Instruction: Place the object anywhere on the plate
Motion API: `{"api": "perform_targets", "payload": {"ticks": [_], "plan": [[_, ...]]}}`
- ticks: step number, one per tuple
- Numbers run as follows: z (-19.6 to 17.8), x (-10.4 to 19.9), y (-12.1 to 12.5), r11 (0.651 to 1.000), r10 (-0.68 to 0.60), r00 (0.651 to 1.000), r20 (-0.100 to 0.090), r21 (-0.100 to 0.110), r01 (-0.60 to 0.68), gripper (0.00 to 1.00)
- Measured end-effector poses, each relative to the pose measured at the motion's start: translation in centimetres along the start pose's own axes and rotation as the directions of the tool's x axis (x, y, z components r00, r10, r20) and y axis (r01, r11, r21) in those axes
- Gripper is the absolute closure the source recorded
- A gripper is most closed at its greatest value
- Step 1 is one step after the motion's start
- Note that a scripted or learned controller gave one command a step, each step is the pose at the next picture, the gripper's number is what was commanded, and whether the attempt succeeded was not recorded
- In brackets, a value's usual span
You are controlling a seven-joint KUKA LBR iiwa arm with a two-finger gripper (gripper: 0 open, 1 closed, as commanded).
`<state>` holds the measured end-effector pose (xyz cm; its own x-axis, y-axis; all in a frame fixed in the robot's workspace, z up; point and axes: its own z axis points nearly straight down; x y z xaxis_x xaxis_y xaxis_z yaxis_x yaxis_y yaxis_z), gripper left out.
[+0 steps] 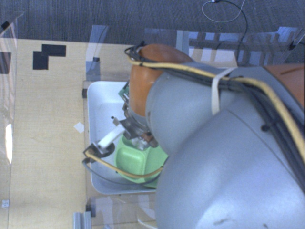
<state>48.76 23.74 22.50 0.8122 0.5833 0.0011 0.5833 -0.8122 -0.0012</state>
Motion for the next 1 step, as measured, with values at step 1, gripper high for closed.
{"api": "perform_targets", "payload": {"ticks": [1], "plan": [[2.12,-0.23,0.11,0.988,-0.153,0.988,0.002,0.0,0.153,1.0]]}}
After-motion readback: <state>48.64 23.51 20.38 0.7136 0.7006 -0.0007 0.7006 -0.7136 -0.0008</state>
